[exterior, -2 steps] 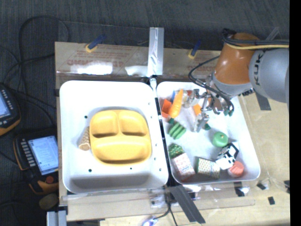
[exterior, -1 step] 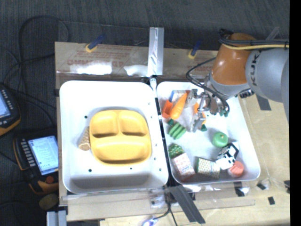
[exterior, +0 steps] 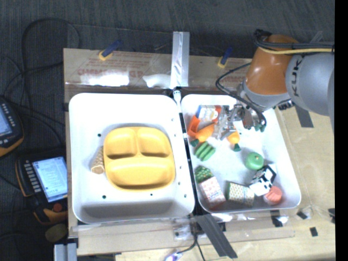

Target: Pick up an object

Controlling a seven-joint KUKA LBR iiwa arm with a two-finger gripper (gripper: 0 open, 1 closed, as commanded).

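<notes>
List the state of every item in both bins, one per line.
yellow tray: flat, upright, in left bin
cone: lying against tray's left edge
green ball: loose, right bin
pink-white box: lying at front wall
pincer: low over right bin's rear clutter

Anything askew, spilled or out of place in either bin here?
One thing: a tan ice-cream cone toy lies on its side, wedged between the yellow divided plastic tray and the left white bin's wall. The small toys in the right white bin are a loose jumble; nothing looks spilled or broken.
</notes>
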